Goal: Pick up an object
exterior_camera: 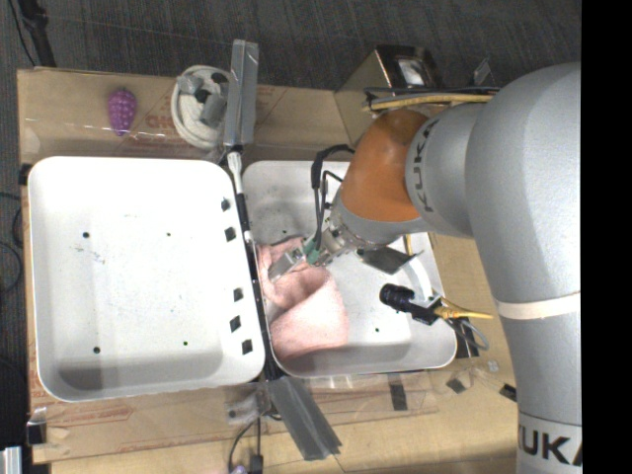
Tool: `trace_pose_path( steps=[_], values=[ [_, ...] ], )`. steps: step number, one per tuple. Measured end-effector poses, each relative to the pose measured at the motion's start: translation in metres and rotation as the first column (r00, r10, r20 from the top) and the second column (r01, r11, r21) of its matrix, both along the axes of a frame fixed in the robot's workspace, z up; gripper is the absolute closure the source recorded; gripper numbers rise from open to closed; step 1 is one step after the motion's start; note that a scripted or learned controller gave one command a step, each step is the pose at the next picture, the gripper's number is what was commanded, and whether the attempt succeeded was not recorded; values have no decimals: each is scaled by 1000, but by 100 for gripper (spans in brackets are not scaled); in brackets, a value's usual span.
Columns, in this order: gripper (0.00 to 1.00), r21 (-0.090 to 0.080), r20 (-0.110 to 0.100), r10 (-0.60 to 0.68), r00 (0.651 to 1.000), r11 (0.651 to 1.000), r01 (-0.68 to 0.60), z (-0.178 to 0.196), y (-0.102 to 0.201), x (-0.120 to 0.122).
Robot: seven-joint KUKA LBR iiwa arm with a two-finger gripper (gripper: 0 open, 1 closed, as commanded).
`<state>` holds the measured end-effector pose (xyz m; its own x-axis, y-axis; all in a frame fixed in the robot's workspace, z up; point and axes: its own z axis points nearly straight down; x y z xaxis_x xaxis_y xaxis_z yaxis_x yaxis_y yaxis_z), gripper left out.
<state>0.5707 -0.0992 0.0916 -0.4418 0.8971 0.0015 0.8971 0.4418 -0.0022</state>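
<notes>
In the right bin's (288,197) front-left corner, a pink cloth (310,319) lies bunched against the left wall. The gripper (292,261) is at the cloth's back edge, touching it; can't tell whether it's spread or pinching.

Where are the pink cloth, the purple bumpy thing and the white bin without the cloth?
soft pink cloth (308,314): camera view, middle of its crumpled surface.
small purple bumpy object (121,110): camera view, its centre.
shallow white bin without cloth (128,265): camera view, bare floor.
</notes>
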Motion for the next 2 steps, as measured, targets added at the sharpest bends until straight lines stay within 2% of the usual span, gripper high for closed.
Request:
trace_pose_path(
  steps=[1, 2],
  values=[
    [100, 0, 0, 3, 1000, 1000, -3, 10, 0, 0],
    [0, -1, 0, 3, 1000, 1000, -3, 10, 0, 1]
  ],
)
